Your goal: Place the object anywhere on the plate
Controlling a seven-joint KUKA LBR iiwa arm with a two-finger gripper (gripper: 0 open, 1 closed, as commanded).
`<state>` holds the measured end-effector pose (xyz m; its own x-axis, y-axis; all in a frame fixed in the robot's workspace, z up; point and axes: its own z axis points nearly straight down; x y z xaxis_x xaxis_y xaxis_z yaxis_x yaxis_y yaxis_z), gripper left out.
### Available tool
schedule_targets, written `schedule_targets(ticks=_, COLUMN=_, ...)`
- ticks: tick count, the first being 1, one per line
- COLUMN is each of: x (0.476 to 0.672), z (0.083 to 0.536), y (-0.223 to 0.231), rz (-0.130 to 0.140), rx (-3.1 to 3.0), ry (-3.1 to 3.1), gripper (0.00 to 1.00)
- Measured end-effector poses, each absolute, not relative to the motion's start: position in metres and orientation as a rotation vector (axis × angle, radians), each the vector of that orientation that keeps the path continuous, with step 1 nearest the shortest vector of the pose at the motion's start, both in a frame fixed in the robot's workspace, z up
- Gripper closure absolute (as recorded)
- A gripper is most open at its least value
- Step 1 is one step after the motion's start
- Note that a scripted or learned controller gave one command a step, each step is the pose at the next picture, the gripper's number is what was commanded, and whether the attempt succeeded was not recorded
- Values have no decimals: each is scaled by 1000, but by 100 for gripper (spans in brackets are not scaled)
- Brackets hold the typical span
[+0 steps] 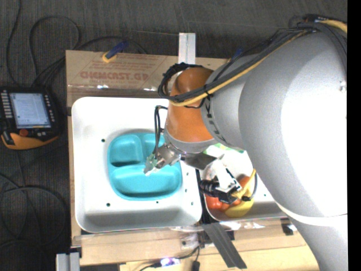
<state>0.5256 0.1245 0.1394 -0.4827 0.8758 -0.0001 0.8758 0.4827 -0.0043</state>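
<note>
gripper (152, 165) over plate (127, 179) | finger state unclear | right bin (265, 208) mostly hidden

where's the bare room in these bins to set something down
Free: the left bin's white floor between its left wall and the blue plate, and the plate's large near compartment left of the gripper. Crowded: the right bin, with objects piled under the arm.

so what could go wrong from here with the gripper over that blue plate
1. The gripper sits low over the blue plate, near its divider ridge; pushing down could strike or shove the plate.
2. Its cable hangs beside the wrist and could snag.
3. The arm hides much of the right bin, so objects there are hard to check.
</note>
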Motion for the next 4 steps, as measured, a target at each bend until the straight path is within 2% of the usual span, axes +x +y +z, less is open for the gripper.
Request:
schedule_targets(ticks=1, x=579, z=237, y=65, rz=5, rx=-1592, ry=-2711, gripper=100)
schedule_targets(ticks=2, x=529, z=114, y=106, rz=-22, rx=-1583, ry=-2734, gripper=100)
schedule_targets(ticks=3, x=523, z=111, y=117, rz=-21, rx=-1548, ry=-2729, gripper=0)
schedule_targets(ticks=4, x=526, z=122, y=111, rz=-16, rx=-1565, ry=-2739, gripper=100)
